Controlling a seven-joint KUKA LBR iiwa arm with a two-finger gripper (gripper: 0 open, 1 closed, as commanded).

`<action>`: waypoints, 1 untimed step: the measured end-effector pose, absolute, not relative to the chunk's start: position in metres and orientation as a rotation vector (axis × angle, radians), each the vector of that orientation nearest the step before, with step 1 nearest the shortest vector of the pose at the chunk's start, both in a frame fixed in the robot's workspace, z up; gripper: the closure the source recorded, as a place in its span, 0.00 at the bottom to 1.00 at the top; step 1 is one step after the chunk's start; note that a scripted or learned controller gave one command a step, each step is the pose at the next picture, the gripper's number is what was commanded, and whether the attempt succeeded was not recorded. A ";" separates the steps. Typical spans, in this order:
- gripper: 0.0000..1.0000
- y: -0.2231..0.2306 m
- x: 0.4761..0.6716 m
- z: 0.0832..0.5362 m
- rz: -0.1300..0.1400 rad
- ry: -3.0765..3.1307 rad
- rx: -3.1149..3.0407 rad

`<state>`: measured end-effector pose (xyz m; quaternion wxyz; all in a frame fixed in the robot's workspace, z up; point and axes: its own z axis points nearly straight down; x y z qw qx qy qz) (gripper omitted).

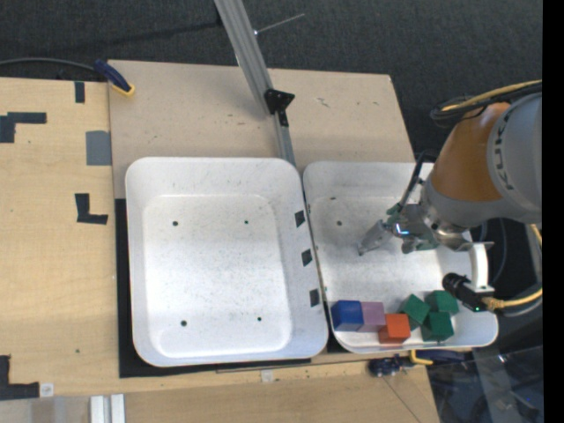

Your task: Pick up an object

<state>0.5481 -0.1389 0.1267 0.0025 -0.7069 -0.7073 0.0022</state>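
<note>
The grey two-finger gripper (381,234) hangs over the middle of the right-hand shallow white plastic bin (352,183), fingers pointing away from the arm toward the divide between the bins. The fingers look parted, spread a fair way, and nothing sits between them; it is carrying nothing.

The candidates are all bunched along the bin's near edge, on the camera's side of the gripper and well apart from it. Nearest the bin divide sits a small blue cube (347,314), with a pale purple block (373,314) touching it on its far side from the divide. Next along is an orange cube (396,327), just beside the purple one. Beyond that come three dark green blocks (416,307) clustered tight together, right under the wrist end of the arm. That crowding could make a clean grip awkward, and the blue cube at the open end of the row looks the easiest target.

The left-hand shallow white plastic bin (141,236), on the far side of the divide from the gripper, offers nothing to grasp.

So where does the task stand? By this view, no pick has been made: no block is lifted, none is touched. Everything is left to do: travel toward the near edge, line up over one block, descend, close, and lift.
</note>
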 end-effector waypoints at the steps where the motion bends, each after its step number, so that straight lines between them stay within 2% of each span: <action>1: 0.00 -0.138 0.547 0.090 0.005 -2.221 -2.218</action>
